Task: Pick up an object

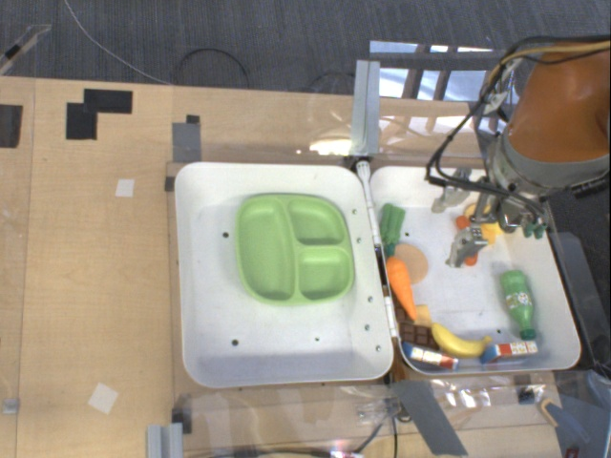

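The gripper (468, 246) is hanging over the right bin's (563, 346) far middle; whether it's open, I cannot tell. A banana (456, 342) is lying along the near edge.

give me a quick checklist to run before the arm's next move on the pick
1. Claw over the right white bin: ok.
2. An object between the claw's tips: cannot tell; something small, orange and yellow, sits beside it.
3. Pickable things in the right bin: ok; green plastic bottle, yellow toy banana, orange toy carrot and green toy vegetable lie there.
4. Bottle apart from its neighbours: ok.
5. Banana and carrot free to lift: not ok, crowded at the bin's near-left corner.
6. Green divided plastic tray in the left white bin, away from the claw: ok.
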Available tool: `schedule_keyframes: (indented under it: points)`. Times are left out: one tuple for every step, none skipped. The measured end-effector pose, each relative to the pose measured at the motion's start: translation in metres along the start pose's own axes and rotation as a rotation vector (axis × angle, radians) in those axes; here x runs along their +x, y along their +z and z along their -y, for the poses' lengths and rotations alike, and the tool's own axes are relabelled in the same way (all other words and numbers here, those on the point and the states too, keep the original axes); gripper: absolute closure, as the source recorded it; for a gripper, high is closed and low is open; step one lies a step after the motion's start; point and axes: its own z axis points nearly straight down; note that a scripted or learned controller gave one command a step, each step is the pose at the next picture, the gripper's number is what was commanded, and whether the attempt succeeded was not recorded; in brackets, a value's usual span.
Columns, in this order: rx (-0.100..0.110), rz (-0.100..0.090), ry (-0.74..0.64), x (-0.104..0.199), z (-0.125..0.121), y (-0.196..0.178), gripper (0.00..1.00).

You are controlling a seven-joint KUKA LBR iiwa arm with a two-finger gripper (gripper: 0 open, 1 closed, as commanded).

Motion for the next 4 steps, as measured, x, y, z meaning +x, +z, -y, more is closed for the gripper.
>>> schedule_keyframes:
  points:
    - [0.001,0.007,0.001,-0.005,0.031,0.130,0.00]
    - [0.002,0.004,-0.232,-0.001,0.044,0.097,0.00]
    - [0.001,0.007,-0.135,-0.014,0.020,0.139,0.00]
    - [0.005,0.005,-0.309,-0.036,0.089,0.091,0.00]
